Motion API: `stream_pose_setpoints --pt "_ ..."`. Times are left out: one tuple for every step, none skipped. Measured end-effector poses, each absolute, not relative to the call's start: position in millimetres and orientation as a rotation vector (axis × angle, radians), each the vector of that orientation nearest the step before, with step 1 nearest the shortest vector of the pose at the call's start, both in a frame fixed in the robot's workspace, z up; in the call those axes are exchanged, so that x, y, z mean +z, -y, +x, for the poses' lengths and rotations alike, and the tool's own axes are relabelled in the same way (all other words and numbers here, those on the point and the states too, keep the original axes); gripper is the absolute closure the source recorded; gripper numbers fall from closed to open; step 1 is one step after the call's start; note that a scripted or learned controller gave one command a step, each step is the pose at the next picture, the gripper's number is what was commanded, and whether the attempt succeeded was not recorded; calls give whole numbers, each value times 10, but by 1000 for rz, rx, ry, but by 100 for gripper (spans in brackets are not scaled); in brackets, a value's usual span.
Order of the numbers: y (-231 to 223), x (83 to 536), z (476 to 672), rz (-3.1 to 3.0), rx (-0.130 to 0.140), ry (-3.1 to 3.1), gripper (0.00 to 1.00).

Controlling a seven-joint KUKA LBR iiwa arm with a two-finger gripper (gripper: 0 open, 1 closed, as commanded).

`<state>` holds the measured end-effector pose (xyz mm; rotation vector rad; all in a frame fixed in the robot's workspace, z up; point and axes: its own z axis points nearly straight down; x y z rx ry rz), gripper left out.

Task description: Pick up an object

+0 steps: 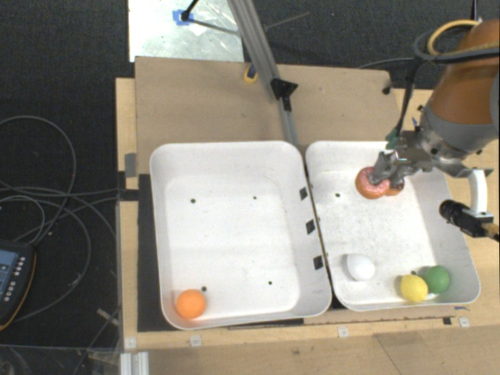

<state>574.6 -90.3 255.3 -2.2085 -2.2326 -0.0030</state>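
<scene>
A pink and orange ring-shaped toy (370,184) lies in the right bin (391,291), near its far middle. My gripper (390,172) reaches in from the right and is directly over the toy's right part, hiding some of it. A white ball (360,267) rests near the right bin's front. A yellow ball (413,287) and a green ball (437,278) sit together in its front right corner. An orange ball (191,304) lies in the front left corner of the left bin (226,158).
A grey pole (258,41) slants across the back of the bench to the gap between the bins. A black attachment (466,217) sticks out over the right bin's right rim. Cables lie on the floor at the left.
</scene>
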Motion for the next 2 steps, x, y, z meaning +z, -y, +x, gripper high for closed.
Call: stream_pose_setpoints --pt "353 2607 5764 -2208 -4 2234 100" --pt "-203 2542 5627 -2208 -3 2232 100"
